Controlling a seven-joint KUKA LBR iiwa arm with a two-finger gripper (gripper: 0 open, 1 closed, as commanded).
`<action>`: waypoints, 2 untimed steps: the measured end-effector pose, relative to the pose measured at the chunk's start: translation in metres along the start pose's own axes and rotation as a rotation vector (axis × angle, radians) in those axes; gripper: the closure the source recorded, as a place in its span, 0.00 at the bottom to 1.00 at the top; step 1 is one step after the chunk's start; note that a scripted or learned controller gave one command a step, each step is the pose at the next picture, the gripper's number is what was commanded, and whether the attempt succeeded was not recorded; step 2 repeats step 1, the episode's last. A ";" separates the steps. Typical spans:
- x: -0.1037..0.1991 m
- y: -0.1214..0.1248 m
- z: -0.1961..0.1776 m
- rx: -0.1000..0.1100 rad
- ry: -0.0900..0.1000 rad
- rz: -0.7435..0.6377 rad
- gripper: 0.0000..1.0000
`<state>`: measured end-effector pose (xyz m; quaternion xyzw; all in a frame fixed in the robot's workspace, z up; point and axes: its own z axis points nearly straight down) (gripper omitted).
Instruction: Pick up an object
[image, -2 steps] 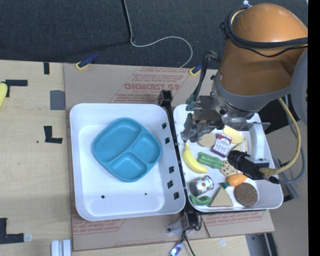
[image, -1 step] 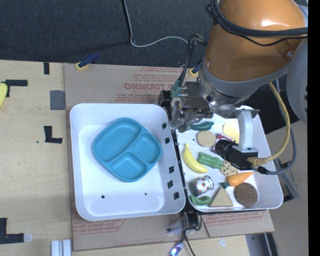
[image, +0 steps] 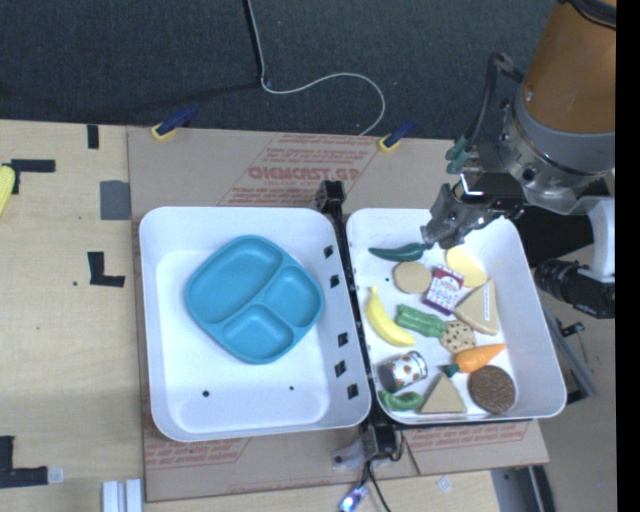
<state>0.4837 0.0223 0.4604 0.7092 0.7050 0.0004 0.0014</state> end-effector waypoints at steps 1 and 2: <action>0.043 0.000 -0.003 0.003 0.001 -0.009 1.00; 0.043 0.000 -0.003 0.003 0.001 -0.009 1.00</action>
